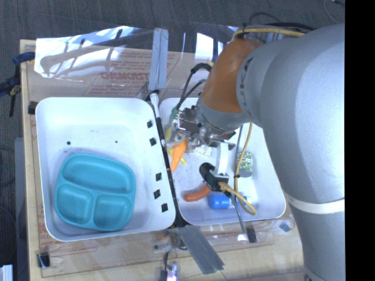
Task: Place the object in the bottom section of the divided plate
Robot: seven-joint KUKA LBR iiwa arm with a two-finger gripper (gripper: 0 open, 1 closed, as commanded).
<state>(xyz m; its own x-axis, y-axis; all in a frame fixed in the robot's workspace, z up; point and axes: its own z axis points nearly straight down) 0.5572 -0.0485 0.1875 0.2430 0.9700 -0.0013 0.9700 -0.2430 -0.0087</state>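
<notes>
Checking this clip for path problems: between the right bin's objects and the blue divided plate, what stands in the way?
The two bins' adjoining walls run between the carrot by the gripper and the divided plate in the left bin. Anything carried must clear that ridge. The plate's sections look bare.

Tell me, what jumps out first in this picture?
The big grey arm with its orange band looms over the right bin, above small toys, among them an orange carrot-like piece. In the left bin lies a teal divided plate.
</notes>
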